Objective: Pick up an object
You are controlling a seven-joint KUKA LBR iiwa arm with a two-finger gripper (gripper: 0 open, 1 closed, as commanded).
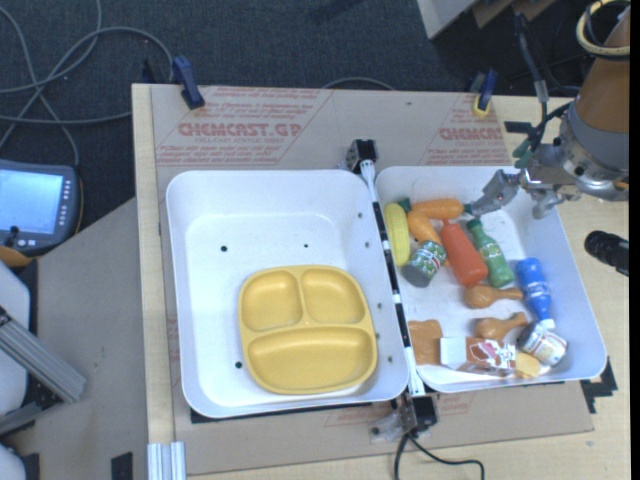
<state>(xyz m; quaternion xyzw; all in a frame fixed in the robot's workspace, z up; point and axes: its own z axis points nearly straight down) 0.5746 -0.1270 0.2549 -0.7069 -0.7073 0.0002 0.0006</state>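
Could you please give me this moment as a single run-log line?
end effector: above right white bin, nothing seen held | nearest: orange plastic carrot | yellow divided plate: left white bin

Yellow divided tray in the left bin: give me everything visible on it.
The yellow divided tray looks like matte moulded plastic, a rounded rectangle with three compartments: two small ones on the far side, one long one on the near side. Nothing lies in them. It lies flat and upright on the floor of the left bin, toward its near right corner and slightly rotated. Nothing but the bin touches it.
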